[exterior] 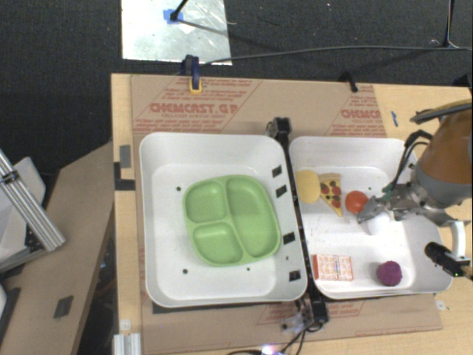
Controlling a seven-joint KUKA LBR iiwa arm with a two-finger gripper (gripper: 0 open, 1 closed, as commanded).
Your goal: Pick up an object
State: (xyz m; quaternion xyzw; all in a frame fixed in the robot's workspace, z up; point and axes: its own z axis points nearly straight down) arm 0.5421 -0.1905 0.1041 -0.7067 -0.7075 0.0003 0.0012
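Location: right bin [347, 148], bench [244, 95] of brown board, arm entering from the right.

Hand [372, 217]: low in the right bin, pale tip just right of and touching or nearly touching the red ball [355, 200]. Opening not discernible from this slant; nothing visibly held.

Likely target, judged from proximity: red ball, mid-bin, just right of the pizza-slice toy [332, 192]. Round; no long axis, no heading.

Other contents, right bin:
- Yellow rounded piece [307, 186], against the left wall, touching the slice's broad end.
- Pizza-slice toy: long axis diagonal, tip pointing toward lower right, crust end upper left.
- Red-and-white flat packet [332, 268], near the front wall, long axis roughly left-right.
- Purple ball [389, 273], front right, well apart from the hand.

Left bin [162, 220]: green divided tray [230, 220], lying flat, slightly rotated.

Risks, as judgement:
- Ball rolling away under an off-centre closure, toward the slice or the far wall.
- Slice tip caught alongside the ball, given how near the two lie.
- Closure on air, hand seeming offset to the ball's right.
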